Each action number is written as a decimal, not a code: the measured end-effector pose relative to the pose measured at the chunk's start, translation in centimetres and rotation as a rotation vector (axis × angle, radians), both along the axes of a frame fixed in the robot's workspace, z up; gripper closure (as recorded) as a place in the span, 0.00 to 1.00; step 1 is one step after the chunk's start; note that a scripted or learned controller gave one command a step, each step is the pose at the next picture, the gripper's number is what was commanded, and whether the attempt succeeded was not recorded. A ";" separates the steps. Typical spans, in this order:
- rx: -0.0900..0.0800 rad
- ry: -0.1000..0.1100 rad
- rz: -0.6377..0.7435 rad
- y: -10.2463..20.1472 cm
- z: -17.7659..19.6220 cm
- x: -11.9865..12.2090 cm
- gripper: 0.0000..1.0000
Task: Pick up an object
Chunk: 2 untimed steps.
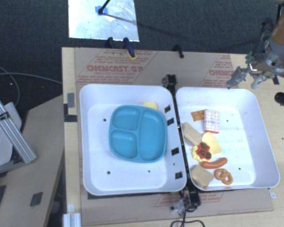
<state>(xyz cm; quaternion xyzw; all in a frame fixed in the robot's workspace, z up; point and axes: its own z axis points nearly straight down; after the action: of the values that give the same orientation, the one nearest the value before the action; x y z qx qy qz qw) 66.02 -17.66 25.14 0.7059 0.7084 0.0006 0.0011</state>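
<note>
My gripper (245,81) hangs over the far edge of the right bin (260,126), above its back rim, with its two fingers spread open and nothing between them. Below it, in the left half of that bin, lie several toy foods: a red-and-white packet (211,121), an orange cracker (197,115), a bread slice (191,135), a yellow cheese piece with red bits (207,147), a sausage (214,163), a pretzel (223,176) and another bread piece (201,175).
The left bin (92,126) holds a blue divided plate (137,133) with a small yellow item (150,106) behind it. A black hinge strip (176,126) runs between the bins. A shiny sheet (103,13) lies on the floor beyond the bench.
</note>
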 end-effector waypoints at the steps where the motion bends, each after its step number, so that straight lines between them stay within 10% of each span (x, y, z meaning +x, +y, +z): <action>1: 0.002 0.003 0.003 1.8 -4.8 0.8 0.00; 2: 0.003 0.006 0.004 4.9 -11.1 -0.3 0.00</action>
<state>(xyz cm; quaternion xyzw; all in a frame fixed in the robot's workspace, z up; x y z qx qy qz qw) 65.75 -12.77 14.03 0.7045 0.7097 -0.0005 -0.0021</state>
